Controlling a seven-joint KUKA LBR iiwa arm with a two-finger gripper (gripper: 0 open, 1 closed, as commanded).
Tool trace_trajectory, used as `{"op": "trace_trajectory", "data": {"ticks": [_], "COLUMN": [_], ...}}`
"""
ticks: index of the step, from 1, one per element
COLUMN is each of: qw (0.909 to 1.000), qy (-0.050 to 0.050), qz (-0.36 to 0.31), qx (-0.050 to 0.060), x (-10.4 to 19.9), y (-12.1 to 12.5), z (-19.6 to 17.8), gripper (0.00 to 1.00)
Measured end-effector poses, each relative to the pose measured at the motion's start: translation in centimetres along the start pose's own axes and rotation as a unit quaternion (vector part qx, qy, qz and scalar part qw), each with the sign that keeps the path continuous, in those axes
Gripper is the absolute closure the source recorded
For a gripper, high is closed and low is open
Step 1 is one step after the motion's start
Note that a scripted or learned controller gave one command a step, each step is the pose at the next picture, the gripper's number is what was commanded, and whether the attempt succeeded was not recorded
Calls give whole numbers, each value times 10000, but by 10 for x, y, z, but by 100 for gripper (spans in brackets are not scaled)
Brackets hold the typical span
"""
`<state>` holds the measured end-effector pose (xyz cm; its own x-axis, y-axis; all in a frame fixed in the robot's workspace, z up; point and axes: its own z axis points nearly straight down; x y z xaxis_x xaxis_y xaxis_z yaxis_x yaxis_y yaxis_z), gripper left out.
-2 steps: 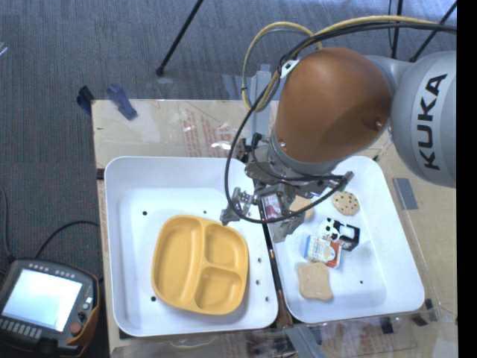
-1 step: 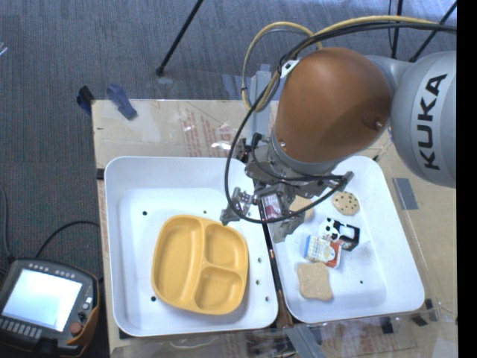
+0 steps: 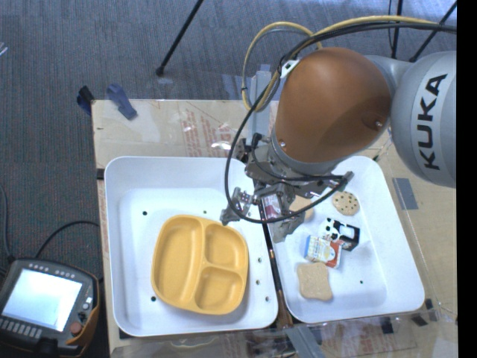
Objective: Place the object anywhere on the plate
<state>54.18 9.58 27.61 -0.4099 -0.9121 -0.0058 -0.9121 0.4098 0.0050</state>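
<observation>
OK, camera view: arm (image 3: 335,110) comes in from the right, orange dome of the wrist covers most of the top of the right bin (image 3: 395,274) and the divider between bins. Gripper (image 3: 257,207) hangs low over the seam, just left of the divider, near the top right corner of the plate (image 3: 200,273). Can't tell if the claw is spread or pinched: fingers are a dark clutter w/ cables looped in front, nothing readable between them.

Plate: yellow, 3 compartments, sits in the left bin (image 3: 134,200), toward its lower middle. All 3 compartments look bare.

Right bin contents, all apart from the gripper:
- round cookie (image 3: 346,203) w/ dark chips, upper middle, just under the wrist's edge
- black/white piece (image 3: 344,233), cow-like pattern, just below the cookie
- small carton (image 3: 322,250), white w/ blue and red print, touching or overlapping the black/white piece on its left
- toast slice (image 3: 315,282), tan, lower middle, just below the carton

Which of these is the task obj can't be told; all 4 lie in the right bin, none on the plate.

Obstructions: wrist dome hides the bin's top left; black and yellow cables (image 3: 257,66) arc from the wrist over the seam.

Around: bench (image 3: 164,125) is bare wood w/ a clear sheet, blue tape scrap (image 3: 121,100) at its top left corner. Teach pendant (image 3: 46,298) w/ lit screen on the floor, lower left. Tripod leg (image 3: 182,28) on carpet up top.
</observation>
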Motion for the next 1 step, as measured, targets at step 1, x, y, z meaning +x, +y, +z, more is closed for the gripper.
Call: {"op": "trace_trajectory", "data": {"ticks": [1], "qw": [10000], "qy": [0], "qz": [0], "qx": [0], "x": [0], "y": [0], "z": [0], "gripper": [0]}}
